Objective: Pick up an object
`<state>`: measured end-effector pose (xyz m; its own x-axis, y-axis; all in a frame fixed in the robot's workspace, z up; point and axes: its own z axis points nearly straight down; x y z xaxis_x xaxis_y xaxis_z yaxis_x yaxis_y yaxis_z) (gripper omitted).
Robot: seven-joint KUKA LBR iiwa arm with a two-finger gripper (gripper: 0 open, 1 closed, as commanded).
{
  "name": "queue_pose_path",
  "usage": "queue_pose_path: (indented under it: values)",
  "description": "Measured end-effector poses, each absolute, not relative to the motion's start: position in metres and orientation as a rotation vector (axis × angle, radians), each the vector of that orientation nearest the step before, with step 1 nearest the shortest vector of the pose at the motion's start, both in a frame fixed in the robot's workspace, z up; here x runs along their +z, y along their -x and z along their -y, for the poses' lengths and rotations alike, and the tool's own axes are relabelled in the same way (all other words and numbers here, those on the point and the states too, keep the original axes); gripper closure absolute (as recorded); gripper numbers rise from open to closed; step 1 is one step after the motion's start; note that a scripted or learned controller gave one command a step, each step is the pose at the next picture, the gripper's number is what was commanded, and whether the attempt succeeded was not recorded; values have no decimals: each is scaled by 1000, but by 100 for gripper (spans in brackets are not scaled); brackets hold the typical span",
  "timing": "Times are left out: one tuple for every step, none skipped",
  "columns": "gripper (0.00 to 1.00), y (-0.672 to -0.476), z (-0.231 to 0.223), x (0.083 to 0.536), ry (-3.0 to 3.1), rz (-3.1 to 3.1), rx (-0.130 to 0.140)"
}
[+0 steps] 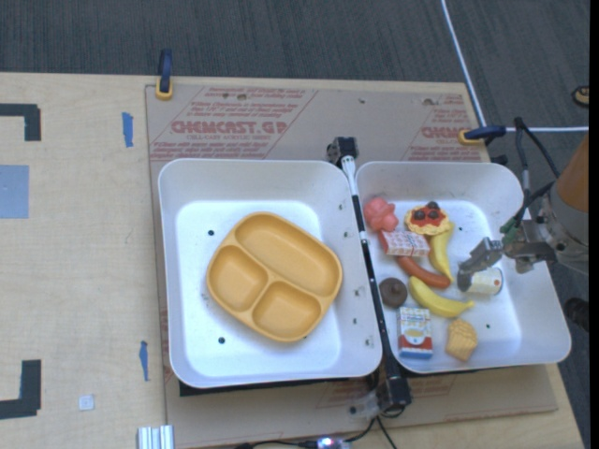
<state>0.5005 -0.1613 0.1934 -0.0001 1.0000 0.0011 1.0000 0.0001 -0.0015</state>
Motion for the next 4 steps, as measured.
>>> queue_pose_path:
  values:
    - [0, -484, 151, 98, 2223, 2226, -11]
    - [0, -483, 106, 89, 2230, 2228, -11]
    - [0, -483, 99, 88, 2231, 2227, -10]
    - [0, -481, 92, 86, 2225, 2225, -5]
